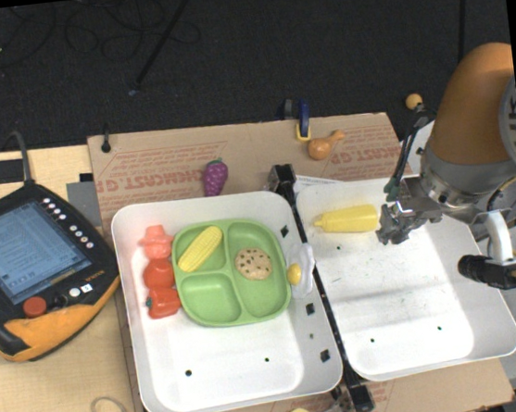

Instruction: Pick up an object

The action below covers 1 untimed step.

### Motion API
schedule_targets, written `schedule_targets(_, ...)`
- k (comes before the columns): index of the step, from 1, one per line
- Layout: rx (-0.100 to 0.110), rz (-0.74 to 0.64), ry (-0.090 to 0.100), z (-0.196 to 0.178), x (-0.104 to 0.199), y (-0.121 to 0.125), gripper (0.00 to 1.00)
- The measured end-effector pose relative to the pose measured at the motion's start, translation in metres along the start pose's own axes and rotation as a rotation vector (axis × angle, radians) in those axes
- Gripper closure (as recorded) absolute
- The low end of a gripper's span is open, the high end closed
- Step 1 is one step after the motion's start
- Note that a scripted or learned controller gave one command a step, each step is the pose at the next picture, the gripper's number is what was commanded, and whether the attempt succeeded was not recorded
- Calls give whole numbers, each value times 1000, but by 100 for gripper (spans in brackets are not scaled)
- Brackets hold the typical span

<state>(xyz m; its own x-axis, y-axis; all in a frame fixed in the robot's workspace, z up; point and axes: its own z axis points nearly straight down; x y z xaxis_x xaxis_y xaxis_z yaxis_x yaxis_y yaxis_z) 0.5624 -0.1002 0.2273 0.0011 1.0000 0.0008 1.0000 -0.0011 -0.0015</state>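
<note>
1. Two white bins sat side by side: the left bin (166,370) and the right bin (421,320).
2. Toward the right bin's 11 o'clock corner lay a yellow corn cob (346,220), flat on the floor.
3. At the cob's 3 o'clock, the gripper (393,228) hung just beside it; whether its fingers were wide or narrow could not be told, and nothing showed between them.
4. A green divided plate (223,300) lay in the left bin, bearing a second corn piece (198,248) and a cookie (254,263).
5. At the plate's 9 o'clock lay a red toy figure (158,273), touching its rim.
6. A teach pendant (32,265) rested on the bench, at 9 o'clock from the bins.
</note>
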Motion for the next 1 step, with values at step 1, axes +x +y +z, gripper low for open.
schedule_targets(1, -3, -4, 0, -7, 32, 51, 100)
